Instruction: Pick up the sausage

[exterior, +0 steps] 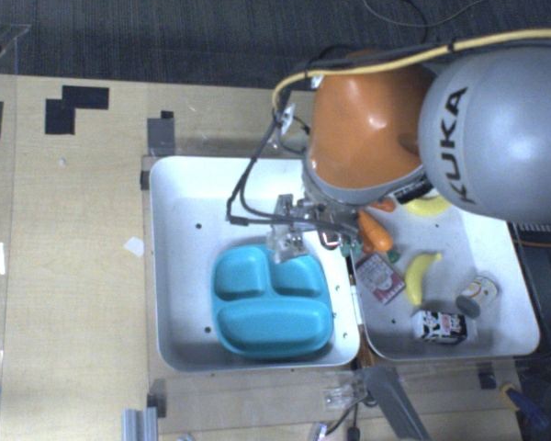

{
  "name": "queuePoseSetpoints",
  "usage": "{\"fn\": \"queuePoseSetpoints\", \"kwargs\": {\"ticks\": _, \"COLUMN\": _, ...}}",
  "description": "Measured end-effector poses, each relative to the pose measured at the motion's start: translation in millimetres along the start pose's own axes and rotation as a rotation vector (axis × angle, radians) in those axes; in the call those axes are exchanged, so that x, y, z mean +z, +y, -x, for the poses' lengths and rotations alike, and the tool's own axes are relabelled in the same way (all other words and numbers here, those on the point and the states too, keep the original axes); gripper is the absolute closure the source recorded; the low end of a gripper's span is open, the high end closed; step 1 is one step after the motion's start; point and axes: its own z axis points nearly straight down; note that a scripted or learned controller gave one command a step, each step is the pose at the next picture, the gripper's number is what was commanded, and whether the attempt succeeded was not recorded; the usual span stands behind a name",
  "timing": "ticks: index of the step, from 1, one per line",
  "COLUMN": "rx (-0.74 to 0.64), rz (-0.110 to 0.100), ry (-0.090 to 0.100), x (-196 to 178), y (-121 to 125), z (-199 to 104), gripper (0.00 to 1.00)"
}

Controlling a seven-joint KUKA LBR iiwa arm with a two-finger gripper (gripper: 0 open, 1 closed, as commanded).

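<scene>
Sausage (377, 234) looks orange-red (arm (496, 127) hides part).

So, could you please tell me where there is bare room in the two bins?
Left bin: bare floor left of and above the blue tray. Right bin: crowded with the carrot, banana, packet and cans; a small bare patch lies along its right wall.

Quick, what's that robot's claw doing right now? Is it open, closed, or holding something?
Gripper: cannot be told from this view. It hangs over the back edge of the blue divided tray in the left bin, with the arm covering much of it.
</scene>
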Motion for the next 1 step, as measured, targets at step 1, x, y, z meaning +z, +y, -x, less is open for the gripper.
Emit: {"fn": "queuePoseSetpoints", "kwargs": {"ticks": 1, "rx": -0.14, "rz": 0.0, "ry": 0.0, "x": -1.9, "y": -5.7, "z": 72.1, "gripper": 1.0}}
